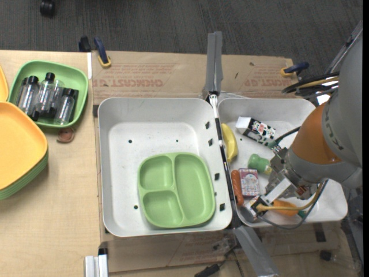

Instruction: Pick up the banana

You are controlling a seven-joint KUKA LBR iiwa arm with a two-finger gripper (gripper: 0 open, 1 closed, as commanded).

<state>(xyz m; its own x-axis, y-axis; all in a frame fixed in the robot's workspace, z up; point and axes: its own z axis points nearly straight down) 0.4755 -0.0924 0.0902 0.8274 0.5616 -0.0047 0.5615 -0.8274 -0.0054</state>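
cardboard-topped bench [173, 77], dark carpet [173, 10] behind.

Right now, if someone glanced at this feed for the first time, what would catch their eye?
Probably the green divided plate lying in the left bin. Next, the arm's orange band over the cluttered right bin, with the gripper low near its front edge. The banana lies against that bin's left wall.
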